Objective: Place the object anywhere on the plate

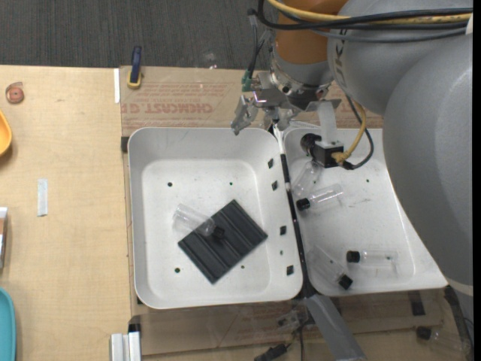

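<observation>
Camera view: The tool hangs above the back rim where the two bins meet, below the orange band of the arm. Whether the tool is open or closed cannot be told, and nothing can be seen gripped in it.

The left bin holds a dark ribbed plate, lying flat and turned at an angle. A clear tube with a black cap lies across the plate's upper left edge, cap end on the plate.

The right bin holds three more clear tubes with black caps, well apart from the plate.

The desk lies to the left of the bins.
</observation>
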`<state>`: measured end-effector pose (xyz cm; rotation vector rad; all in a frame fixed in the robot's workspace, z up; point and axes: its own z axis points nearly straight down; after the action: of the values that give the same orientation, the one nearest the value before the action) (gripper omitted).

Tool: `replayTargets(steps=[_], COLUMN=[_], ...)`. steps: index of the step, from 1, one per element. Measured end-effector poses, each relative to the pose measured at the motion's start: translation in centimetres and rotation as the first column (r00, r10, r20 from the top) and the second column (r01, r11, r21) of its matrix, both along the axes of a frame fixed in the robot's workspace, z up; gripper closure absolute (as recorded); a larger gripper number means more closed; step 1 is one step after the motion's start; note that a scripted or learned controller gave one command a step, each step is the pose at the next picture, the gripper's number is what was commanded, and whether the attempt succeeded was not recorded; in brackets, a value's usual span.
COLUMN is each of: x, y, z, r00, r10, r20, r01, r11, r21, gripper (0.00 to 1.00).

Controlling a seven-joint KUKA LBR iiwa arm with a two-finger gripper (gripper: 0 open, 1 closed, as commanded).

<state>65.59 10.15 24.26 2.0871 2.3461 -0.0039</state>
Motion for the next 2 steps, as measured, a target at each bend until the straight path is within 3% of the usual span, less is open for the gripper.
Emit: replayTargets(steps=[1, 2], x=[0.3, 0.35], y=[3.88, 3.87], z=[3.35, 4.2], r00=[0.866, 0.865], r10=[0.5, 0.501], r20=[0.001, 0.001], r01=[-0.5, -0.501], r11=[0.866, 0.865], r21=[0.001, -0.002], gripper=[0.0, 1.0])
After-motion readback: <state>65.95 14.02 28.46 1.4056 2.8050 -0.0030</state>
